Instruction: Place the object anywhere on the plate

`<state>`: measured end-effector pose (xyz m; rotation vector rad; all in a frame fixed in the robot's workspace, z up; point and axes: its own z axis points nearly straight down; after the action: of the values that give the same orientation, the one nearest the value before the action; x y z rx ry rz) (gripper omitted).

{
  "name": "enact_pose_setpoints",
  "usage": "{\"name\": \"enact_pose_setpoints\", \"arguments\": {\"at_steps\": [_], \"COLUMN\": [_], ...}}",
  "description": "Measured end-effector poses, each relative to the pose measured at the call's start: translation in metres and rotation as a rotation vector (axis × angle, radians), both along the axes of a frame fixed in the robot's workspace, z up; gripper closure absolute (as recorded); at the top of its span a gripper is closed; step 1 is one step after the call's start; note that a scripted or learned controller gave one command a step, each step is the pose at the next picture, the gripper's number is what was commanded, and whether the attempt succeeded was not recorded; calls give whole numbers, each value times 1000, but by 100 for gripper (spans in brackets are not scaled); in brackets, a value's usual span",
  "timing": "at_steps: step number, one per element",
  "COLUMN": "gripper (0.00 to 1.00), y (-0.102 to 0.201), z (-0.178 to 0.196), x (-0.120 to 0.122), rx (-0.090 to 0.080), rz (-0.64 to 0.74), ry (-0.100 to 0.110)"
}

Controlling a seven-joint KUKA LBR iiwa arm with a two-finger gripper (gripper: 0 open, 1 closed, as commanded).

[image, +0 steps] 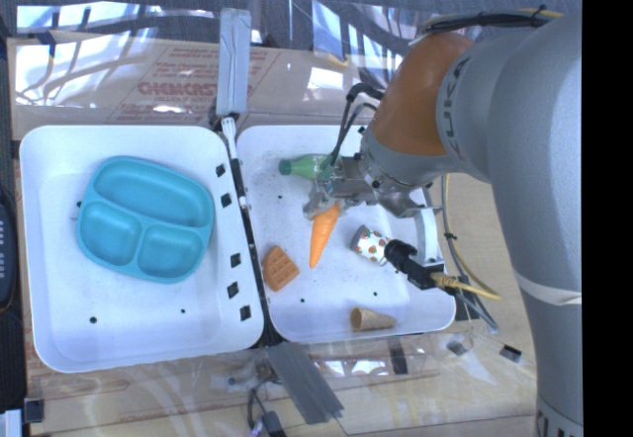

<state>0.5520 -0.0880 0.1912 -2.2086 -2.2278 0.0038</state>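
Currently, status by item:

Arm: reaches in from the right; its grey body and orange band cover the upper right of the right bin (297, 321).
Gripper (331, 196): low over the right bin, at the top end of the carrot (320, 235). Whether it is parted or closed cannot be told; the wrist hides it.
Carrot: orange, tapered, lying in the middle of the right bin. Long axis runs nearly up-down in the view, slightly tilted, wide end under the gripper, tip toward the near edge. Contact with the gripper is not confirmed.
Plate (146, 218): blue, three compartments, in the left bin (49, 326), well apart from the carrot, across the divider.
Critical relation: carrot extends directly below the gripper; plate lies far to the view's left of both.
Other contents: green bottle (302, 166) beside the gripper; waffle piece (280, 268); ice-cream cone (372, 318); spotted item (371, 245).
Obscured: gripper tips, carrot top, rear corner of right bin.
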Motion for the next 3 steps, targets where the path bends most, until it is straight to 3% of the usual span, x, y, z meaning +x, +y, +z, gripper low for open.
{"name": "enact_pose_setpoints", "arguments": {"at_steps": [1, 2, 3], "gripper": [100, 100, 0], "y": [64, 144, 141], "z": [0, -1, -1], "x": [32, 21, 22], "rx": [1, 0, -1], "rz": [3, 5, 2], "ry": [-2, 2, 2]}}
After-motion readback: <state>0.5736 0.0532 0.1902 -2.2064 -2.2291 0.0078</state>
